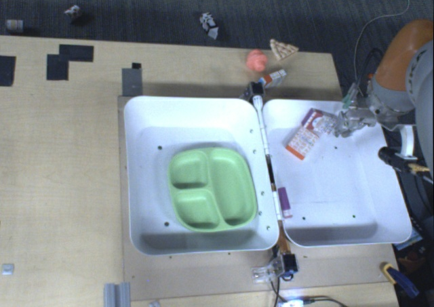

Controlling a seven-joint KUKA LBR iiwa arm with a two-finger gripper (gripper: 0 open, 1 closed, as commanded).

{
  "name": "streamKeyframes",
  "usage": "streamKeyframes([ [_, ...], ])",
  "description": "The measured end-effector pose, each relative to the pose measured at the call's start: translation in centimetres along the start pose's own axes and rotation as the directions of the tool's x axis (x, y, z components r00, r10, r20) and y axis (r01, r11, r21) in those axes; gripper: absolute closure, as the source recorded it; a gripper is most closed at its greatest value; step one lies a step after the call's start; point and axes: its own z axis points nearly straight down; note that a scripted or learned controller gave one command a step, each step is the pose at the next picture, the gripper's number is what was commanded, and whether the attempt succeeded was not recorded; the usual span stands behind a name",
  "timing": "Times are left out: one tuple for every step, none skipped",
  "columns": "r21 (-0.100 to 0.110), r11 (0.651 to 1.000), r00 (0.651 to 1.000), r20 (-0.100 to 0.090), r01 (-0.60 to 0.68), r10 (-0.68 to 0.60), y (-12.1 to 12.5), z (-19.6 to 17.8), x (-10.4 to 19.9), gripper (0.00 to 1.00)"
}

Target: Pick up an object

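Observation:
A small flat packet (303, 139), white and orange with a purple end, lies tilted in the upper left part of the right bin (352, 221). My gripper (344, 126) hangs over the right bin's far edge, right at the packet's upper right corner. Whether it touches the packet is unclear. The grey arm with its orange band (400, 51) comes in from the right. A green divided plate (211, 188) rests in the middle of the left bin (146, 163).
A purple marker (283, 202) lies along the divider between the bins. Behind the bins on the bench are a pink ball (256, 60), a tan wedge (283, 49) and a small orange-and-white piece (274, 78). Cables run beside the right bin.

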Motion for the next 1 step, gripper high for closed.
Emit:
streamKeyframes([
  [0.000, 1.000, 1.000, -0.001, 0.002, -0.002, 0.04, 0.02, 0.15, 0.00],
])
